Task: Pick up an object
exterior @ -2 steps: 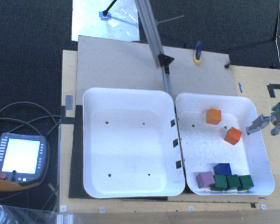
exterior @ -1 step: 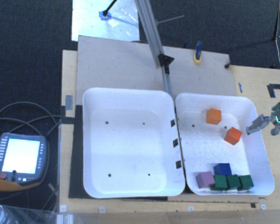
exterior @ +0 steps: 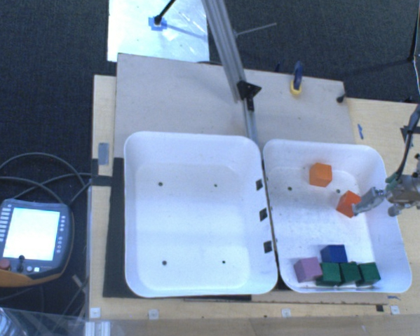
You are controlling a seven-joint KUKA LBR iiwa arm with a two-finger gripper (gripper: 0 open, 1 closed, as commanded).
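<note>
Red-orange block point(exterior: 347, 203) was the thing I seemed to be working on: it sat in the right bin point(exterior: 396, 237), toward that bin's right side, with my gripper point(exterior: 366, 202) touching or just beside its right edge. Whether I actually held it I could not tell, nor could I tell the state of my gripper; the view was too small and blurred there.

My judgement of the risks: if the block was only nudged rather than properly caught, it would slide or tip away as I lifted, and I would come up with nothing. The block also looked tilted, resting on an edge or corner, so any contact could roll it. The bin's sloped right wall was near, which could crowd my approach.

The block looked like a small cube, red-orange, darker than the orange block point(exterior: 320, 174) lying up and to its left, apart from it. At the bin's near edge, well apart from mine, 4 more blocks were clustered together: a blue block point(exterior: 334, 253), a pink block point(exterior: 307, 268), and 2 green blocks point(exterior: 329, 273) point(exterior: 367, 273), touching one another. The left bin point(exterior: 134, 216) stood beside mine
</note>
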